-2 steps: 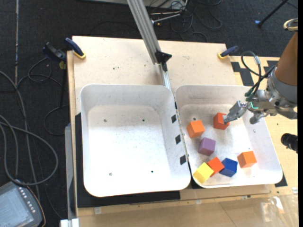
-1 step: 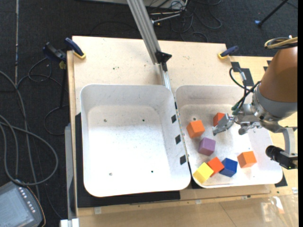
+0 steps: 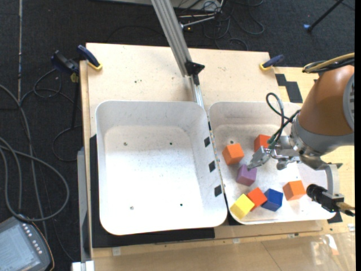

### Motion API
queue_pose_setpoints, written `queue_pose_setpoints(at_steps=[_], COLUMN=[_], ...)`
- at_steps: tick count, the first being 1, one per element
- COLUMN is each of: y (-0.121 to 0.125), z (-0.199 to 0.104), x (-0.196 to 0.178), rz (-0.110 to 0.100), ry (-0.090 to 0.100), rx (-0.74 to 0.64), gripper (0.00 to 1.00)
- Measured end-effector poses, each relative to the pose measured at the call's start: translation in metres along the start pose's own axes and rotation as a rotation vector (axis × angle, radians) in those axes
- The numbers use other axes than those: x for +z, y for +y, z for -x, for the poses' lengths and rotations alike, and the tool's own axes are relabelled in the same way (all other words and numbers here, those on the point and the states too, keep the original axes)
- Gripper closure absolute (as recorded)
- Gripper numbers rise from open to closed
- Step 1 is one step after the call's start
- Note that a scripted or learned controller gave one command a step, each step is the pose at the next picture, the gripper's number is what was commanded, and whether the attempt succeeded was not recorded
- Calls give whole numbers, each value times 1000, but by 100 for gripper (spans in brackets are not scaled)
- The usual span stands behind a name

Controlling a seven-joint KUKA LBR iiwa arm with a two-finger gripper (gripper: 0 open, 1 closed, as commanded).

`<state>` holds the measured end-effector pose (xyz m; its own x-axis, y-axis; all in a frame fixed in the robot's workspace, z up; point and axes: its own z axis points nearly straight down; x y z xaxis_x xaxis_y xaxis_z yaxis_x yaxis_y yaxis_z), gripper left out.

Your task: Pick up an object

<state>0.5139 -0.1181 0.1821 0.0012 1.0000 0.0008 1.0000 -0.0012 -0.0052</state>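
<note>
Hovering just above the purple block (image 3: 246,175), my gripper (image 3: 259,159) points down-left at it, and I cannot tell how wide it stands or that it has hold of anything. The purple block lies in the right bin (image 3: 237,113), near the bin's left wall and about midway along it. To do this well I judge I should centre over its top and come straight down, since an orange block (image 3: 233,153) sits just beside it toward the far wall. A yellow block (image 3: 242,206), a second orange block (image 3: 257,196) and a blue block (image 3: 272,199) crowd the near edge; another orange block (image 3: 294,189) lies toward the near right corner. The left bin (image 3: 113,151) offers open room for carrying.
</note>
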Motion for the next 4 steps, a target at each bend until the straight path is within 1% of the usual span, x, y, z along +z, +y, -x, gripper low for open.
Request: queue_pose_setpoints(at_steps=[1, 2, 3, 4], y=[7, 9, 19, 21], z=[-3, -2, -5, -5], x=[60, 47, -11, -64], rz=[-1, 6, 12, 12], ry=[0, -1, -2, -2], rx=[0, 0, -5, -5], gripper=[0, 100, 100, 100])
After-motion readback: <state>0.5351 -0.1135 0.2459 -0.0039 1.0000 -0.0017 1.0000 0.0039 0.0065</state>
